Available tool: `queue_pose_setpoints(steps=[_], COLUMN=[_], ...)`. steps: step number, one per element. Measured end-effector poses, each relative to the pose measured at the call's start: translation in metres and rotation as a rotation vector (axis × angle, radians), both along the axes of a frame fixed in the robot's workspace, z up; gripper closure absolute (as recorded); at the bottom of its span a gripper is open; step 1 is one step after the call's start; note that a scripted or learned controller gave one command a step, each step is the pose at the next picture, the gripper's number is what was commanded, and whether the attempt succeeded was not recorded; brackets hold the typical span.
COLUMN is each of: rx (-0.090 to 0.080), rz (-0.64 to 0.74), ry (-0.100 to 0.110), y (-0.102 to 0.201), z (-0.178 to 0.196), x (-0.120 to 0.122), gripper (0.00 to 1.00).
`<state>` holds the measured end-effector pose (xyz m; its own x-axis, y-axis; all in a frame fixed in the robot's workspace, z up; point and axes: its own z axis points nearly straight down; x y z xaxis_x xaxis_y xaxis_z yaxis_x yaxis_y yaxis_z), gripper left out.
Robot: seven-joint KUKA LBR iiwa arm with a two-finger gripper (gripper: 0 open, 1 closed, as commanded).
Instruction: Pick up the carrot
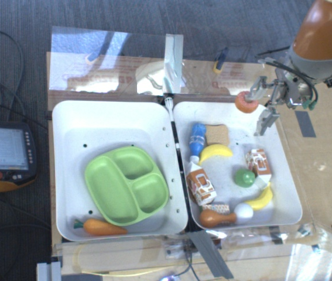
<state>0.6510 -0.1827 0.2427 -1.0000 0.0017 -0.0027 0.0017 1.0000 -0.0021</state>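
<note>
In the camera view we find the carrot (99, 227) lying flat in the left bin (72, 119), along its near edge close to the near-left corner, just beside the green divided plate (126, 184). We judge the task hardly begun: the carrot is untouched, and the gripper (263, 107) sits well apart from it, at the far-right corner of the right bin (283, 174). Reaching across, grasping and lifting are all left to do.

We see a small red-orange round thing (246, 102) at the fingers on the far rim, but we cannot tell whether the pincer is clenched on it, merely touching it, or released.

Counting the left bin: one carrot, one green plate. In the right bin we count one blue bottle (197, 137), one brown slice like bread (216, 135), two bananas (215, 151), the second banana (261, 198) nearer the near-right corner, two small cartons (201, 184) with the other carton (259, 161) toward the right edge, one green ball (245, 178), one white egg-like ball (245, 211), and one brown drumstick-like piece (215, 218) by the near edge. A small patterned piece beside the drumstick is too unclear for us to name
</note>
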Motion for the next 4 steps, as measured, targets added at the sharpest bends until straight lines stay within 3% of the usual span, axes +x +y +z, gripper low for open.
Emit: queue_pose_setpoints(steps=[1,2,3,4], rx=[-0.001,-0.004,-0.007,0.006], rz=[0.264,0.265,0.285,0.49], ry=[-0.005,-0.012,-0.013,0.006], y=[0.04,0.042,-0.018,0.044], z=[-0.131,-0.12,0.011,-0.085], x=[-0.058,-0.056,-0.04,-0.01], gripper=[0.0,1.0,1.0,1.0])
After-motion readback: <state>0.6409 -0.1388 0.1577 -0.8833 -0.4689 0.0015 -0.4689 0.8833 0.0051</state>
